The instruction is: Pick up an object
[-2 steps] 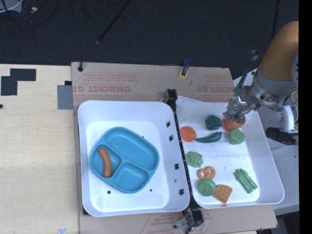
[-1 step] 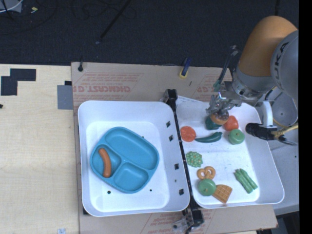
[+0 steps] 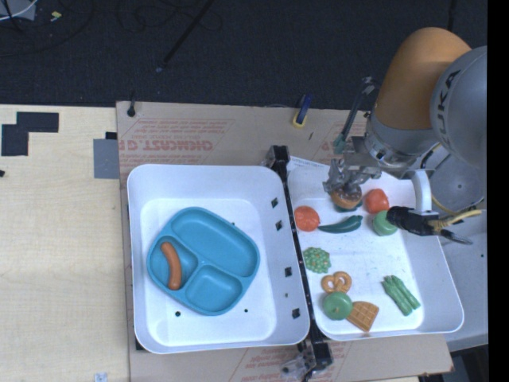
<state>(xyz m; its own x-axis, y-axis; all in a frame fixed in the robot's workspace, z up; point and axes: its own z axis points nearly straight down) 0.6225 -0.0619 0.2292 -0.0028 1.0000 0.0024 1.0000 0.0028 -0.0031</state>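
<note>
While the grey arm [image 3: 445,126] with its orange band reaches in from the right, its gripper [image 3: 345,183] hangs over the far part of the right bin [image 3: 445,293], directly above a small brown round item [image 3: 346,200]. Whether that item sits between the fingers cannot be told, and the state of the claw itself cannot be told from this slanted overhead view.

Taking the brown round item as landmark, the other toy foods in the right bin are placed as follows. A red tomato [image 3: 376,200] lies just beside it to the right. A green round piece [image 3: 383,224] lies a little nearer the camera than the tomato, partly under a black part of the arm. A dark green pepper [image 3: 342,225] lies just in front of the landmark, and an orange-red fruit [image 3: 306,218] lies to its left, near the wall between the bins. Farther toward the camera come a knobbly green cluster [image 3: 316,259], a pretzel [image 3: 337,281], a green apple [image 3: 337,305] and a tan waffle piece [image 3: 363,316], the last two touching. A bunch of green beans [image 3: 400,293] lies well apart, toward the near right corner.

The left bin [image 3: 159,181], well to the left of the landmark, holds a blue divided plate [image 3: 223,253]. An orange sausage [image 3: 171,264] lies in the plate's left compartment.
</note>
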